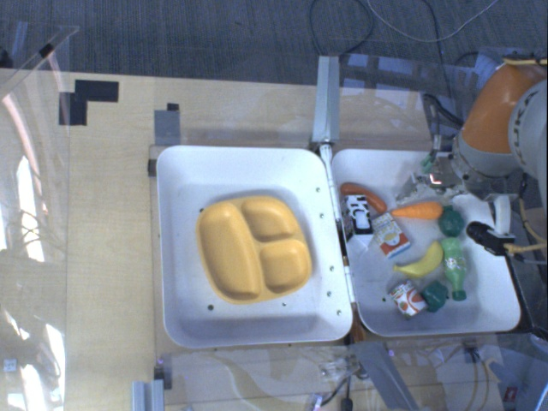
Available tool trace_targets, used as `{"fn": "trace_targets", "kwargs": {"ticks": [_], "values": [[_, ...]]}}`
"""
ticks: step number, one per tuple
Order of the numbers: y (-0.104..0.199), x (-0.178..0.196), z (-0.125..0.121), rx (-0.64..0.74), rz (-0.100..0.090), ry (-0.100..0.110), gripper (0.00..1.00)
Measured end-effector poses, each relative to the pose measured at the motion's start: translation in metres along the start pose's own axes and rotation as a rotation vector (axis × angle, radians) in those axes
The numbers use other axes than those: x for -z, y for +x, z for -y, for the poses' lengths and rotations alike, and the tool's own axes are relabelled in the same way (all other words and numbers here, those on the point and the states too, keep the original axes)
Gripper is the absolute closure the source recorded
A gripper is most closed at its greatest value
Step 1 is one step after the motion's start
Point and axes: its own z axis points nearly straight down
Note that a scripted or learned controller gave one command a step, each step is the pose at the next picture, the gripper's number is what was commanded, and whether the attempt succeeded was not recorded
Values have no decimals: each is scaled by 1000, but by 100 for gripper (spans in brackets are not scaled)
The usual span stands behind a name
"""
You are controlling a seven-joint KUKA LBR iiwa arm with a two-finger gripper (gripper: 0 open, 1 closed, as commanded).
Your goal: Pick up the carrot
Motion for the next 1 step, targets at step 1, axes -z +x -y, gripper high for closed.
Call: {"fn": "trace_targets", "kwargs": {"ticks": [1], "values": [[-25, -9, 33, 1, -2, -1, 0]]}}
